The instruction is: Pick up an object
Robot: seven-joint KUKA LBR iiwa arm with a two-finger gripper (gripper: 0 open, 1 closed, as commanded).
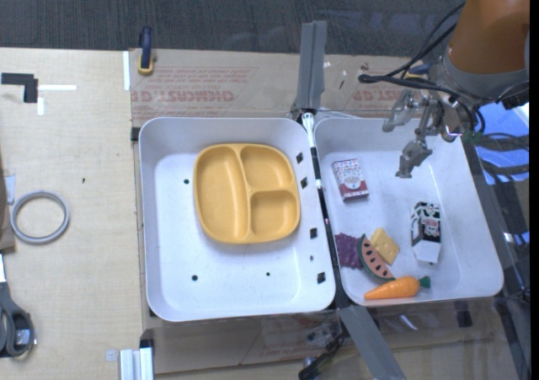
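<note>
gripper (415, 144) hangs above right bin (482, 281), near red carton (349, 179).

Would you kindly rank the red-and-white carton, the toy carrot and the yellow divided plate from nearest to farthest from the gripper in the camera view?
Measured from the gripper, hanging over the right bin's upper part:
1. Red-and-white carton, just left of it in the right bin.
2. Toy carrot, at the right bin's near edge.
3. Yellow divided plate, across in the left bin.
</note>
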